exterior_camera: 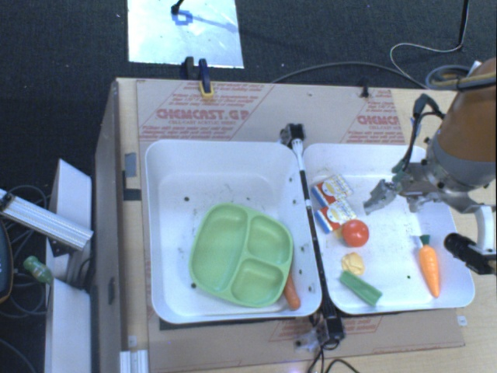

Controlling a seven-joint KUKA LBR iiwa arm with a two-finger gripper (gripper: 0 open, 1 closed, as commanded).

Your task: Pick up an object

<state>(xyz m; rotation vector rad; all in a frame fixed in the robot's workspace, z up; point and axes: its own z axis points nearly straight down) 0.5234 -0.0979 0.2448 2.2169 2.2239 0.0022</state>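
Note:
My gripper (398,199) hangs over the right bin (458,290), near its back, with its fingers spread open and nothing between them. A red tomato (355,232) lies in front of it and to its left. A red, white and blue snack packet (332,201) lies against the bin's left wall. Nearer the front are a small yellow piece (352,263) and a green block (359,287). An orange carrot (429,269) lies at the bin's right side, in front of the arm.
The left bin (175,208) holds a green divided plate (241,253) and a small orange piece (291,293) by its right wall. A black rail (309,208) runs between the bins. A black part (468,252) sticks in over the right bin's right rim.

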